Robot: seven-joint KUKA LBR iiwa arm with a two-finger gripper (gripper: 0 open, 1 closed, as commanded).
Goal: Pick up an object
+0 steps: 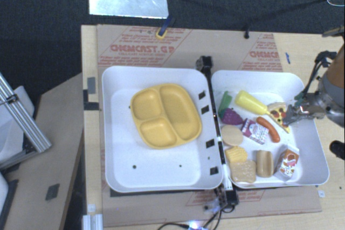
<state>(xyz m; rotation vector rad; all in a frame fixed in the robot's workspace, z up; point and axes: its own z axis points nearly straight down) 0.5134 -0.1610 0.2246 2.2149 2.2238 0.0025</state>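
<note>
My gripper (292,113) sits right of frame in the right bin (307,83), amid toy food (253,132); tray (165,115) fills the left bin (118,164).

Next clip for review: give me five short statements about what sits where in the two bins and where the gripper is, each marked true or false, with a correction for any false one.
1. The yellow divided tray lies in the left bin. True.
2. The yellow divided tray holds toy food. False: its three compartments have nothing in them; the toy food is all in the right bin.
3. The gripper is above the right bin, near the pizza slice. True.
4. The red sausage lies in the left bin. False: it lies in the right bin, beside the pizza slice.
5. The purple grapes lie in the right bin, near the divider between the bins. True.
</note>
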